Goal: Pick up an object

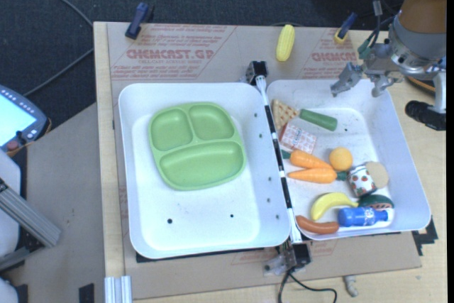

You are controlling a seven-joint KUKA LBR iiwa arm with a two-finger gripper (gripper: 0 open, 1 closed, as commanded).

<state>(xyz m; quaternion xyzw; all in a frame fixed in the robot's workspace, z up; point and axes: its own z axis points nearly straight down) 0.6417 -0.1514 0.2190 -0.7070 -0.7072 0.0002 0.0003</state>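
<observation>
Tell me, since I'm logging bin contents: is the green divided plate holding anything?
Empty. The green divided plate lies flat in the left bin, and all three of its compartments show bare green.

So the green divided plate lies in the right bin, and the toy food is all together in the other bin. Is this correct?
Not quite. The camera view shows the green divided plate in the left bin, not the right one. The toy food, such as the carrots and the banana, is together in the right bin, though a yellow corn cob lies on the bench behind the bins.
</observation>
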